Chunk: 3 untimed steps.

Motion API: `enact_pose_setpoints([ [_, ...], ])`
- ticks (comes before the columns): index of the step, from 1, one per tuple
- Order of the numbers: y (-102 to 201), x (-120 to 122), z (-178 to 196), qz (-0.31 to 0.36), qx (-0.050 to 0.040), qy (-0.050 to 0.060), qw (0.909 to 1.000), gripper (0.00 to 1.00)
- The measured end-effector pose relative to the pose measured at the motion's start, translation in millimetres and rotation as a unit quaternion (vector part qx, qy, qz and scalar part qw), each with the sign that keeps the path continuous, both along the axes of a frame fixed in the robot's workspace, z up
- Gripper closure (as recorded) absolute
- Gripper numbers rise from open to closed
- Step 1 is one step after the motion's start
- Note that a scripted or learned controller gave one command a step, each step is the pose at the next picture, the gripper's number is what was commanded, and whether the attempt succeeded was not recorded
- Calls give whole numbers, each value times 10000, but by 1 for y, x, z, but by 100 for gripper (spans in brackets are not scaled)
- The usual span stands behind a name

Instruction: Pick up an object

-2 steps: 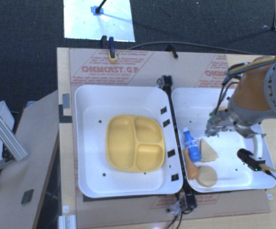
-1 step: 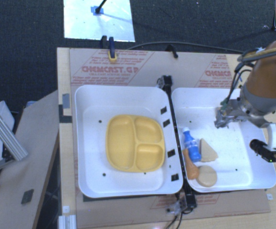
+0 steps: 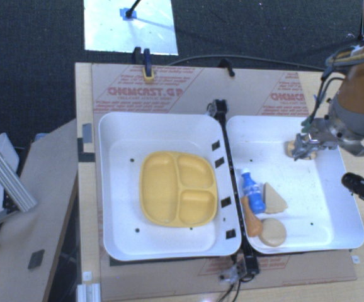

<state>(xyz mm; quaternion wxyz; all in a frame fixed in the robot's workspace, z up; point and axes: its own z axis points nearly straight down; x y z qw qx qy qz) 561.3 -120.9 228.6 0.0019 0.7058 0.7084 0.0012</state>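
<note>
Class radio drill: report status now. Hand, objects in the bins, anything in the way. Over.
Hand low at right bin far edge, by a tan piece. Blue bottle, carrot, wedge, round piece clustered near divider. Yellow tray in left bin.

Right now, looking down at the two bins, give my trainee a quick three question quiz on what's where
1. True or false: the yellow divided plate lies in the left bin.
2. Which item lies right beside the blue bottle in the right bin? A) a metal spoon B) a tan wedge C) a green cup
3. Fill in: the gripper is over the ____ bin, at a small tan object near its far edge.

Key: 1 true. 2 B, the tan wedge. 3 right.
</note>
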Motion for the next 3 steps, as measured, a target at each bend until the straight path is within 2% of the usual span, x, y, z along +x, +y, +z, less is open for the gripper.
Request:
enact_pose_setpoints([
  [3, 142, 45, -21, 20, 7, 9, 10000, 100],
])
